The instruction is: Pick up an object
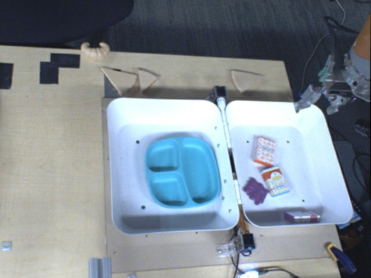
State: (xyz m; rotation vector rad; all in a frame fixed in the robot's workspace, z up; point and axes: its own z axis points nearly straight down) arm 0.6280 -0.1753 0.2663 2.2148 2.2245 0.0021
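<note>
The right bin (324, 155) holds a small pink-and-white carton (264, 150), an orange-and-white carton (276, 181), a crumpled purple piece (255, 190) and a pink tube (301, 216) against the near wall. My gripper (320, 102) hovers over that bin's far right corner, well away from all of these. Its fingers stand apart and open, with nothing between them. The arm enters from the upper right edge.
The left bin (124, 155) carries a blue divided plate (182, 171). A black-and-white bar (227, 149) runs along the seam between the bins. Cables hang at the right beyond the bench, and a small tan object (94, 51) lies at the bench's far left.
</note>
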